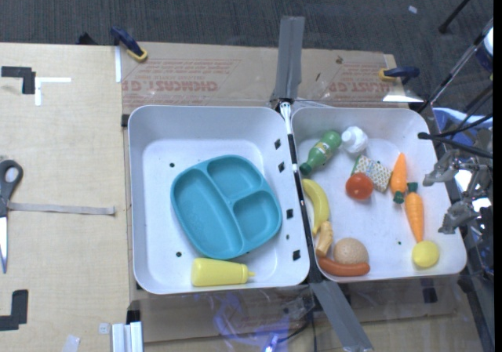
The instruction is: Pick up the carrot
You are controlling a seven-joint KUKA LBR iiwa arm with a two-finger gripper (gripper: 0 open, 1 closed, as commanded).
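Observation:
Two orange carrots with green tops lie in the right bin near its right wall. The smaller carrot is further back, and the longer carrot lies just in front of it, pointing at a yellow lemon. My gripper hangs at the bin's right rim, just right of the longer carrot. It is open, its two grey fingers are spread apart, and nothing is between them.
The right bin also holds a green bottle, a white piece, a tomato, a checked block, a banana, a bread roll and a sausage. The left bin holds a blue divided plate and a yellow bottle.

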